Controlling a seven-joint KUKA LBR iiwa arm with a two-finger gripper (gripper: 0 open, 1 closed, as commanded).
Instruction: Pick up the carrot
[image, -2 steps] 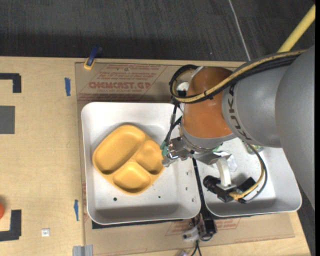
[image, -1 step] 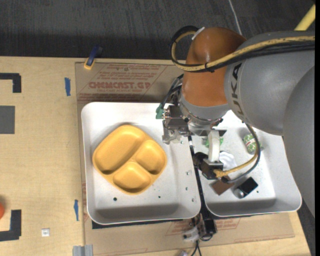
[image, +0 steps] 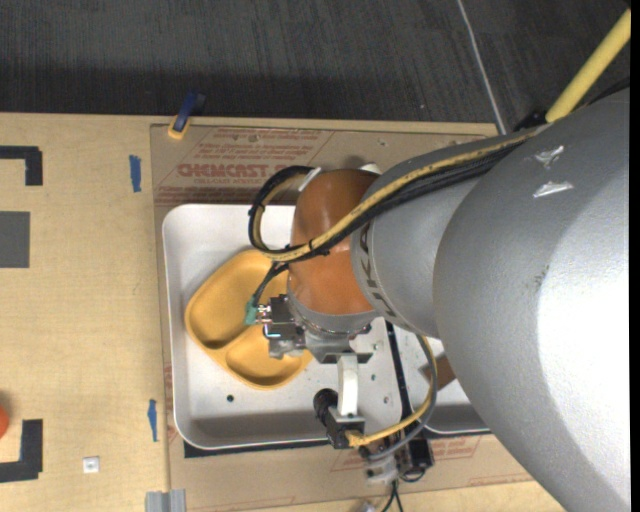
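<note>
1. Carrot: cannot tell where it lies; the arm (image: 520, 300) covers much of both bins.
2. Brown patch (image: 441, 370) to the right of the tool, peeking out at the arm's edge. Too little of it shows to name it.
3. Tool (image: 275, 328): low over the left bin (image: 190, 400), under the wrist. Cannot tell whether it is released, clenched or grasping anything; the wrist hides it from above.
4. Yellow item (image: 222, 305): two rounded lobes, one just left of the tool, the other just below it. It lies on the bin floor and runs in under the tool. Contact cannot be judged.
5. Orange band (image: 330, 240) directly above the tool, with the grey wrist ring between them.
6. Black cable (image: 262, 205) loops up and to the left of the band. A yellow cable (image: 600, 60) runs along the arm toward the top right corner.
7. Right bin (image: 455, 417): just a strip of its near rim shows, to the lower right of the tool.
8. Cardboard sheet (image: 245, 165) with red print lies under the bins, on the tabletop (image: 80, 300).
9. Well left of the tool: blue tape (image: 135, 172), black marks (image: 25, 165) and a red object (image: 3, 421) cut off by the edge.
10. Blue-and-yellow clip (image: 185, 113) up and left of the tool, at the sheet's corner.
</note>
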